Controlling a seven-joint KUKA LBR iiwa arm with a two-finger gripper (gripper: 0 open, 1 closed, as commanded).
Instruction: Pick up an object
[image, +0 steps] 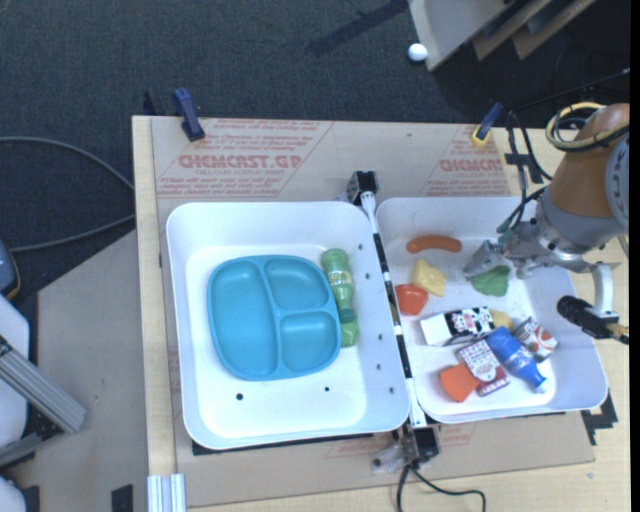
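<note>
The right bin (590, 385) holds a mix of small items. There is an orange sausage (434, 243), a yellow wedge (430, 277), a red piece (411, 298), a green piece (492, 283), a white carton (458, 325), a blue bottle (517, 360), a red box (480, 362) and an orange block (456, 383). My gripper (489, 260) hangs low over the bin's upper middle, right above the green piece and close to it. The grey arm with its orange band (585, 185) reaches in from the right.
The left bin (200, 400) carries a blue divided plate (275, 315) with a green bottle (340, 290) lying along its right side. A raised divider (385, 300) separates the two bins. Blue clamps (187, 112) sit at the bench's back edge.
</note>
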